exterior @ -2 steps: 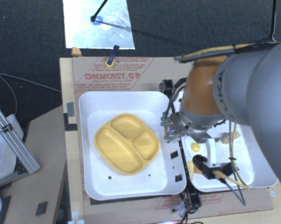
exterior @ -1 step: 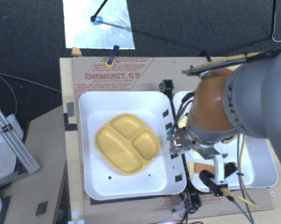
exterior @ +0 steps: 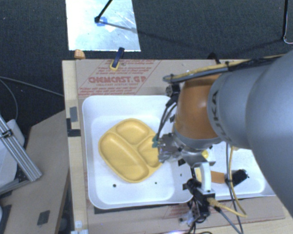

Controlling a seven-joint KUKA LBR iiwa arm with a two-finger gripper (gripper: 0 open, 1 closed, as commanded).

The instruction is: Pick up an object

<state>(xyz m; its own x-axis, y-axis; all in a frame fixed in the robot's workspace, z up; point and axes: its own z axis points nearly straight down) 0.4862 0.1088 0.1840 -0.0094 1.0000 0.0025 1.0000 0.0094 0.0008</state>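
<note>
Dark carpet surrounds the counter (exterior: pixel 75 156), which bears two shallow white bins side by side. Lying in the left bin (exterior: pixel 98 189) is a yellow divided tray (exterior: pixel 126 151) (three compartments, open side up). Reaching over from the right, the grey arm (exterior: pixel 262 109) with its orange band (exterior: pixel 197 112) hangs above the tray's right edge. The claw (exterior: pixel 162 149) sits there, mostly hidden beneath the wrist, its state impossible to tell.
</note>
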